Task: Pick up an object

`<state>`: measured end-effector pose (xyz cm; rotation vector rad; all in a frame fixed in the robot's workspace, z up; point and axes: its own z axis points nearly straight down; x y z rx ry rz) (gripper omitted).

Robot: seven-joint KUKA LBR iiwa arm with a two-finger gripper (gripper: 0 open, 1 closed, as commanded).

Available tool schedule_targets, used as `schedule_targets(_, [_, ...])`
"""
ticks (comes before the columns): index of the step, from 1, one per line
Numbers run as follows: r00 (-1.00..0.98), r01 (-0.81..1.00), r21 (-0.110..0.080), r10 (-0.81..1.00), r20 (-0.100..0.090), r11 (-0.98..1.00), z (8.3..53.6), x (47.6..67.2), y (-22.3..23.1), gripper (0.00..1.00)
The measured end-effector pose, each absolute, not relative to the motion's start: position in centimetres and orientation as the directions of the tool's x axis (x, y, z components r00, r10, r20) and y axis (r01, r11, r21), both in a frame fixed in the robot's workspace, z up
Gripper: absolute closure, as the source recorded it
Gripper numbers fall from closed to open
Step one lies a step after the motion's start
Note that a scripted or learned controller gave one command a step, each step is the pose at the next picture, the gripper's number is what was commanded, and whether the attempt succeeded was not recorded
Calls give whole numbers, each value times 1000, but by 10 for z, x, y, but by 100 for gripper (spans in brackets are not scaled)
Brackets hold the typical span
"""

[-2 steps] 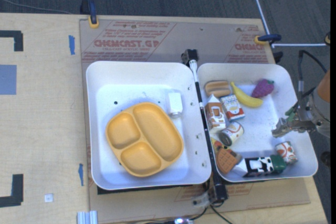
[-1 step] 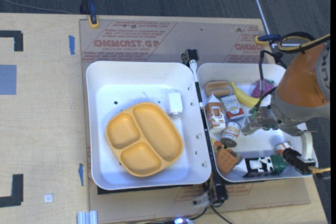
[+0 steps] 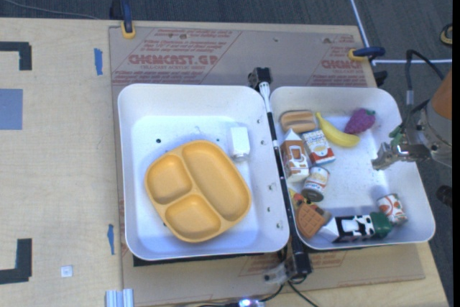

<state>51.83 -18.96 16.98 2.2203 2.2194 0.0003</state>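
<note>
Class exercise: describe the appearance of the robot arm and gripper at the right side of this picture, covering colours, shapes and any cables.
The gripper is small and made of silvery-grey metal, with thin pale fingers. Behind it sits a rounded grey wrist section, and above that a patch of the arm's orange band shows at the picture's edge. Thin dark cables loop above the wrist. No markings can be made out.

Pale wooden bench (image 3: 57, 176), brown printed board (image 3: 215, 57) lying on it, two white bins (image 3: 136, 154) side by side on the board, blue clamps (image 3: 126, 16) at its back edge
</note>
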Motion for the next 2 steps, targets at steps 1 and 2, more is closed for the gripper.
schedule_targets(1, [0,1000,1,1000,0,0,170,518,-189,0])
schedule_targets(2, [-1,1000,-3,1000,5,1,126,479,-222,0])
